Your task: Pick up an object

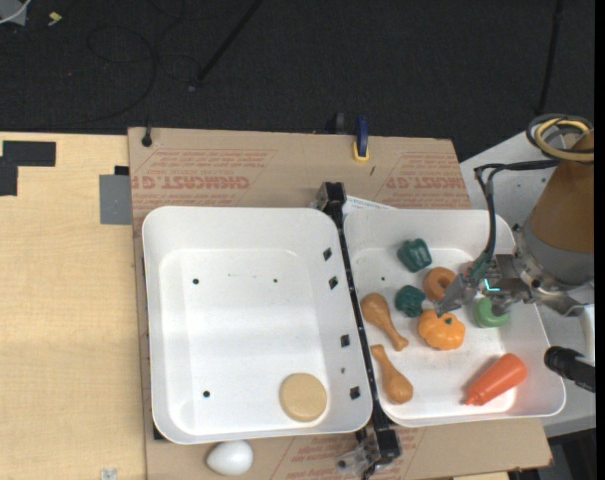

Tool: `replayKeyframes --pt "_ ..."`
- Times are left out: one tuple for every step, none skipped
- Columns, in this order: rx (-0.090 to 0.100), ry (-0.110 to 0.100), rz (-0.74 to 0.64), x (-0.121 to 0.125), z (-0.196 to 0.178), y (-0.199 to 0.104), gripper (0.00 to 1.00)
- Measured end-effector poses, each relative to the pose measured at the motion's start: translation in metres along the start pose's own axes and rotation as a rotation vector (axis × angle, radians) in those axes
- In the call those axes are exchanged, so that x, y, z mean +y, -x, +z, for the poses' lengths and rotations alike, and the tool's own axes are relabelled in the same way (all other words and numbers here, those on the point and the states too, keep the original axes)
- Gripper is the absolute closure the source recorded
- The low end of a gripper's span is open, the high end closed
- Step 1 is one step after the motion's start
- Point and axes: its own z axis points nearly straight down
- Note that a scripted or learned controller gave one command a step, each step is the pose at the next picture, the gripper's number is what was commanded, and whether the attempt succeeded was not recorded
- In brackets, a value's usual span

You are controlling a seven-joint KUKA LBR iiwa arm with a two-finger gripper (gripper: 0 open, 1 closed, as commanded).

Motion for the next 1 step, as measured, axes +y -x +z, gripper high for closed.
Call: replayKeyframes --pt "-0.007 0.012 0.003 0.0527 0.1111 -0.0200 0.00"
